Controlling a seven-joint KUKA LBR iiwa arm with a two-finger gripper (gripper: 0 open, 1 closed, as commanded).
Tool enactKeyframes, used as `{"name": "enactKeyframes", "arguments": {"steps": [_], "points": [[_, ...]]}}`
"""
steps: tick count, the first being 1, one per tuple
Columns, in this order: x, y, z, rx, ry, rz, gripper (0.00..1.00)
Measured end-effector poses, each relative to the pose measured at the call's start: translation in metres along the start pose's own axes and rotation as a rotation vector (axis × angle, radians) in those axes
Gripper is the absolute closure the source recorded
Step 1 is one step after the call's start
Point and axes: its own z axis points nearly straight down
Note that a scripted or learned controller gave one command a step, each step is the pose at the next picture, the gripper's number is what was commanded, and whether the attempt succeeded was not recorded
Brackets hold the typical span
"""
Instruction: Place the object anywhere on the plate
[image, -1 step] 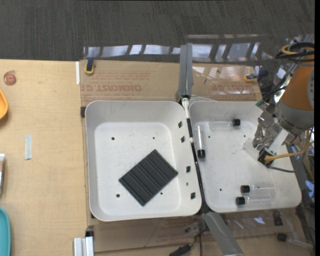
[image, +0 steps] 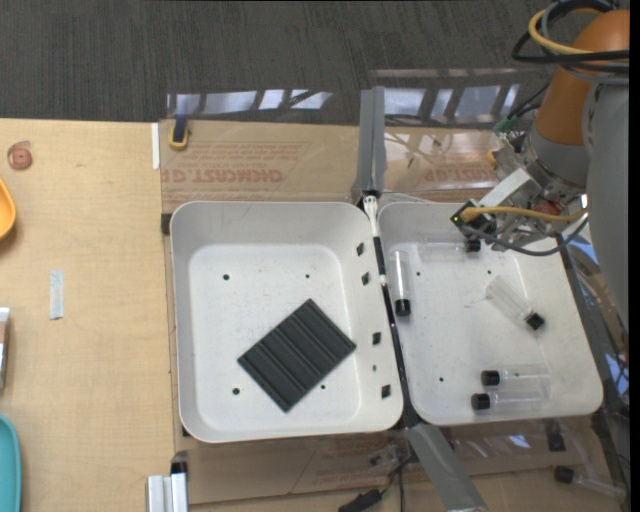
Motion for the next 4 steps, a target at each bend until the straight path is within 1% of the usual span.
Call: {"name": "enactKeyframes", "arguments": {"steps": [1,2,3,4], "points": [[0.069,-0.055,-0.045,0.0,0.002,0.304,1.0],[0.091,-0.164,-0.025,-0.001,0.002,0.304,1.0],[0.135,-0.273,-0.081,-0.002,0.003,0.14,1.0],[0.104,-0.227,-0.047,-0.002,-0.002,-0.158,1.0]]}}
